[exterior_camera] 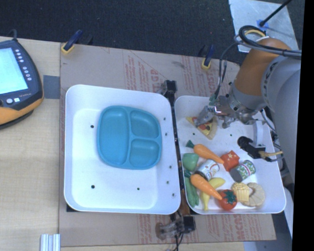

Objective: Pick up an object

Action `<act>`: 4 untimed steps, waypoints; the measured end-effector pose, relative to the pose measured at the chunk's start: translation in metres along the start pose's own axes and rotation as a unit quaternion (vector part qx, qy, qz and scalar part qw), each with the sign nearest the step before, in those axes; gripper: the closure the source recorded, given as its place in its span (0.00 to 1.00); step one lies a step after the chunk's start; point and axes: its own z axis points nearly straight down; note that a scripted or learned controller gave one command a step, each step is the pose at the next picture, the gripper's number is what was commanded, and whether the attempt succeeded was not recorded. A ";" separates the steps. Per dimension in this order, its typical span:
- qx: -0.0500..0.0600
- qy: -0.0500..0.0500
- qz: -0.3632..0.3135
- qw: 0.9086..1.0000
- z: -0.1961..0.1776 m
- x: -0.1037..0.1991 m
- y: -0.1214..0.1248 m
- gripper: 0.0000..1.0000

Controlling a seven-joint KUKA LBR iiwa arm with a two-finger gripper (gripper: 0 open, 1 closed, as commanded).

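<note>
My gripper [213, 119] hangs low over the back left part of the right bin [276, 199], open, its fingers spread to either side of a toy pizza slice [207, 128] lying on the bin floor. I see nothing held between them. In front of the slice lie an orange carrot [208, 153], a red block [229, 160], a green pepper [190, 162], a small can [245, 170] and a second carrot [206, 186].
A corn cob [241, 192], a round biscuit [256, 194], a tomato [226, 200] and a banana [212, 189] crowd the right bin's front. The left bin [75, 191] holds a blue divided plate [129, 136]. A teach pendant [9, 83] lies at the far left.
</note>
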 end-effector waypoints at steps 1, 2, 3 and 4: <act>0.002 0.000 -0.001 1.000 -0.011 0.000 0.000 1.00; 0.002 0.000 -0.002 1.000 -0.010 0.000 0.000 0.00; 0.001 -0.001 0.001 1.000 0.001 0.010 -0.055 0.00; 0.000 0.000 0.000 1.000 0.000 -0.004 0.000 0.00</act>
